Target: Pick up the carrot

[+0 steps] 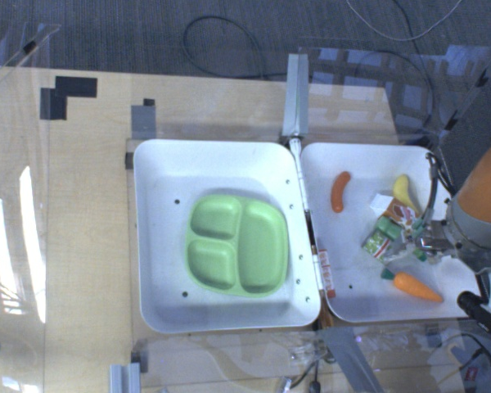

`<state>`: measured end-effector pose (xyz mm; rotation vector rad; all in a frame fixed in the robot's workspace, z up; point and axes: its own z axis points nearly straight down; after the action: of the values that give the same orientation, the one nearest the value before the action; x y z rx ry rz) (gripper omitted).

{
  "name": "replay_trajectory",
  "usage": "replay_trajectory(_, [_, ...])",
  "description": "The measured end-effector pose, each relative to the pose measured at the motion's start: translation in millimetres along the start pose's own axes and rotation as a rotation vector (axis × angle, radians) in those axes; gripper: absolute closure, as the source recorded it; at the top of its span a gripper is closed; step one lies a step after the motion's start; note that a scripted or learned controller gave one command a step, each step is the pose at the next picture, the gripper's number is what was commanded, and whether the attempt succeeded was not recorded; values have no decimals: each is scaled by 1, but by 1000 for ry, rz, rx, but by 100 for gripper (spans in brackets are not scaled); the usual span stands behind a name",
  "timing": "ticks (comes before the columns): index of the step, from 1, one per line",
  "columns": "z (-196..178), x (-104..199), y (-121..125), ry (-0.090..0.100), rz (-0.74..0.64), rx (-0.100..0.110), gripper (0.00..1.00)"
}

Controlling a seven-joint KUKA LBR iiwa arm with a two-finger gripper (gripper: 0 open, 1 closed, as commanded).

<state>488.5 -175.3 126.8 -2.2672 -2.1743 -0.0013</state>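
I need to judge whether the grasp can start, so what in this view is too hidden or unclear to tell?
- Gripper: small and tangled with the clutter in the camera view; whether its fingers are open or shut cannot be made out.
- Green packet: partly covered by the gripper; its label is too small to read.
- Arm: cut off by the right edge.
- Carrot: whether anything touches its green end is unclear.

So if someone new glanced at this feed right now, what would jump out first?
Probably the green divided tray, alone in the left bin. Next, the cluster in the right bin: the carrot near its front edge, a red sausage further back, and a yellow item beside a green packet. The arm reaches in just above the carrot.
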Motion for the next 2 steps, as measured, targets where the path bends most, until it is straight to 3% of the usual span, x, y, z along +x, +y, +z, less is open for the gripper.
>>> replay_trajectory(1, [39,-8,3,0,-89,-7,0])
replay_trajectory(2, [-7,-4,2,-2,-380,-4,0])
